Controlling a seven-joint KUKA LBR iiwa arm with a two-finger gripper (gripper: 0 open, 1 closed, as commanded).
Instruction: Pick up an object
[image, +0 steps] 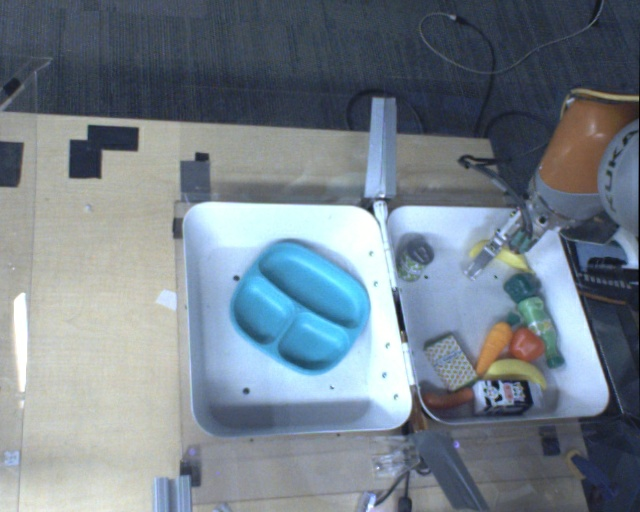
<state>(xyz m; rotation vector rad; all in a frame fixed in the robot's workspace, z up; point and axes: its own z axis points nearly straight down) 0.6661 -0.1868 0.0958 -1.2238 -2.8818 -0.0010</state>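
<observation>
My gripper (482, 258) hangs over the back of the right bin (588, 398), reaching in from the upper right. A yellow piece (515, 262) lies right beside and partly under it; whether they touch is unclear. Further objects in this bin are a round grey lid-like thing (414, 255), a green bottle (531, 311), a carrot (492, 345), a red tomato-like piece (528, 345), a banana (516, 372), a black and white carton (501, 397), a red sausage (446, 399) and a patterned packet (450, 360).
The left bin (215, 400) holds a blue divided plate (300, 305). A metal post (380, 150) stands behind the wall that separates the two bins. Black cables run over the floor behind the bench.
</observation>
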